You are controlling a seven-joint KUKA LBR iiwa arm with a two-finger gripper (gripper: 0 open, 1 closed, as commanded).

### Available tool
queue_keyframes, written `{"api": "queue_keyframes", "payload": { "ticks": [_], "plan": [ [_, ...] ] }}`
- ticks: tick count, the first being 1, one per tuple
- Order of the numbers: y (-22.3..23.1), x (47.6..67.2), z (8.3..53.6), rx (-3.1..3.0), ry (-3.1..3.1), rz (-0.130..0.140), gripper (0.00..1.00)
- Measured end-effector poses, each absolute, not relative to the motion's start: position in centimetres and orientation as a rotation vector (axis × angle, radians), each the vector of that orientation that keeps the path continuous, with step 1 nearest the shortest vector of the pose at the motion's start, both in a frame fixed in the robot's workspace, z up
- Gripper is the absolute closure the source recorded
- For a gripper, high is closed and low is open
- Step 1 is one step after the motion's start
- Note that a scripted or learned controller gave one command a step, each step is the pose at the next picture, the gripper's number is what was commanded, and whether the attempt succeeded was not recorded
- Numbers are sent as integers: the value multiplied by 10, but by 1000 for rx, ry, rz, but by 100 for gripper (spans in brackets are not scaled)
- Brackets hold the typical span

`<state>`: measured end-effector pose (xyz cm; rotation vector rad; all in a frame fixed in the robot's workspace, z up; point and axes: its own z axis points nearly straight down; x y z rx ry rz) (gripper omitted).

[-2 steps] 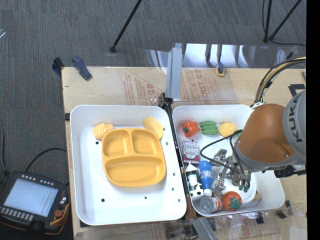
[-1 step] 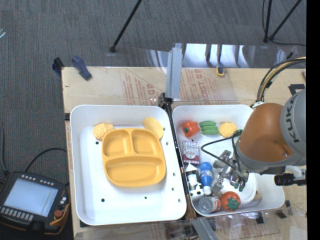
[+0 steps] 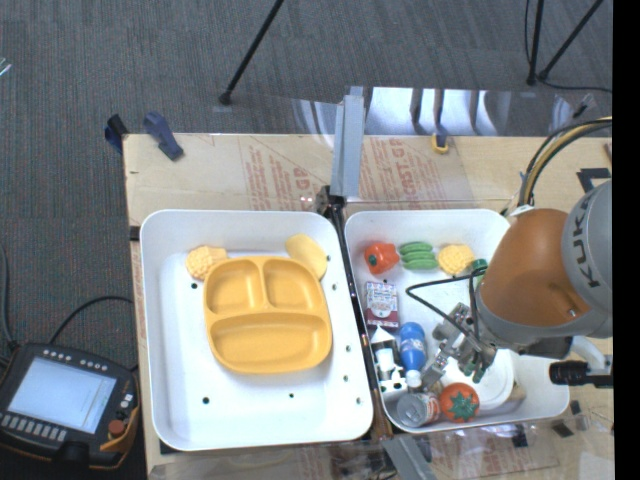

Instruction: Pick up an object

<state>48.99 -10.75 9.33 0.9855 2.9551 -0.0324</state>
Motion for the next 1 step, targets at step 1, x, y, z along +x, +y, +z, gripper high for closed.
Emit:
{"api": "queue_keyframes", "payload": {
  "ticks": [1],
  "plan": [
    [-109, 479, 94, 1288, 2827, -31, 0]
  ]
}}
